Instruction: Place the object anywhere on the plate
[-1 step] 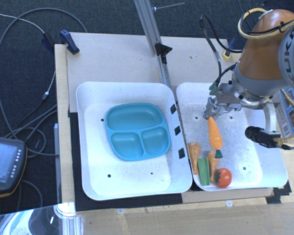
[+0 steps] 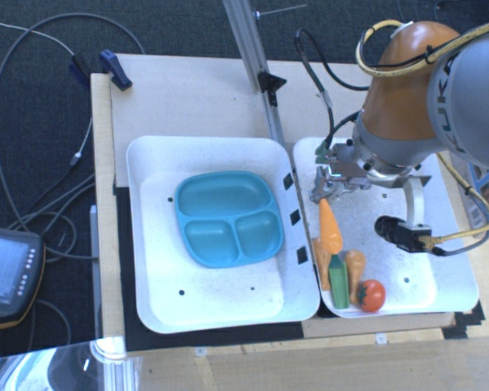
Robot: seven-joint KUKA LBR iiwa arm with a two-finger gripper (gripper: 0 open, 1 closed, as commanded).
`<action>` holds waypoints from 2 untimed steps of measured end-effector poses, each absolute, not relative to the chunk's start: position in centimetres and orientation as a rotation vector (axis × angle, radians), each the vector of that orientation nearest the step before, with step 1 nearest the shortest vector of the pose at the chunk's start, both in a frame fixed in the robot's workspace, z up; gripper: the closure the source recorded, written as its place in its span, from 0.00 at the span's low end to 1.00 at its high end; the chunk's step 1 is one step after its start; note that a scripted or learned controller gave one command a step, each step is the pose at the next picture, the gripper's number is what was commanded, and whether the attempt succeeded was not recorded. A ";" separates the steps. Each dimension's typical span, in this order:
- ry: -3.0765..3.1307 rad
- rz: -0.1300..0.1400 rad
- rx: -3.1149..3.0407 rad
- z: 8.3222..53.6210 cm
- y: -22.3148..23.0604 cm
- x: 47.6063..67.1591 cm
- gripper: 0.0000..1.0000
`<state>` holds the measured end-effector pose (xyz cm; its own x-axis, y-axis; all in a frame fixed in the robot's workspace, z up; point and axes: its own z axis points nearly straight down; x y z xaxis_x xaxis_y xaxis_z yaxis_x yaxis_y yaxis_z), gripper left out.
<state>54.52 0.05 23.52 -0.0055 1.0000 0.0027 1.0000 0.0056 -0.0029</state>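
My gripper (image 2: pixel 322 192) hovered over the carrot (image 2: pixel 330 228) at the right bin's (image 2: pixel 440 296) nine o'clock; finger spacing, I couldn't tell. Crowded toys (wall too) could spoil my grasp before the plate (image 2: pixel 226 217).

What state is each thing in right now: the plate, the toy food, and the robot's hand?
Blue plate: flat in the left bin, nothing on it.
Carrot: lying in the right bin, tip toward the gripper.
Green block: lying beside the carrot.
Tomato: resting near the bin's front edge.
Gripper: low over the carrot's tip.
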 end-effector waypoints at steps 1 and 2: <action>-2.228 -0.004 -2.214 24.1 4.7 55.1 1.00; -2.228 -0.004 -2.212 24.4 10.3 54.9 1.00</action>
